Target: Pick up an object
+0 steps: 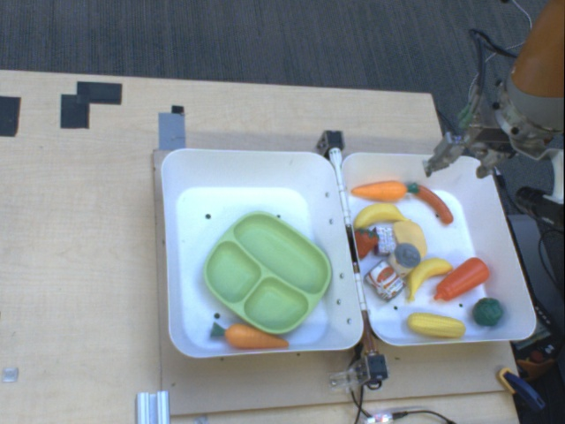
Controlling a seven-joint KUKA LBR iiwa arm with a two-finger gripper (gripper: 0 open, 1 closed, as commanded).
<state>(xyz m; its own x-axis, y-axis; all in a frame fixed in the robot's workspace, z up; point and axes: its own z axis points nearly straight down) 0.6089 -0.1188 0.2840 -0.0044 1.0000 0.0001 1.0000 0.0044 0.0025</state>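
At the upper right of the frame, the gripper (461, 153) hangs above the top right corner of the right bin (508, 263). Its two fingers are spread apart and nothing is between them. Above it the arm's orange band (540, 56) is visible at the frame's right edge.

The right bin holds a group of toy foods. Near its upper edge lies an orange carrot (380, 190), and just right of it a red chili pepper (433, 203) lies slanted, not far below the gripper. Under the carrot there is a yellow banana (378, 215). At the middle of the bin a small grey round object (406, 255) rests on a pale yellow piece (410, 235), and a red and white packet (385, 280) lies lower left of them. A second banana (427, 275) lies beside a red-orange pepper (463, 278). Near the lower edge I see a yellow corn-like piece (435, 325) and, at the lower right corner, a dark green ball (486, 311).

The left bin (181, 263) holds a green divided plate (267, 272) with three compartments. Another carrot (252, 336) lies just below the plate, near the bin's lower edge.
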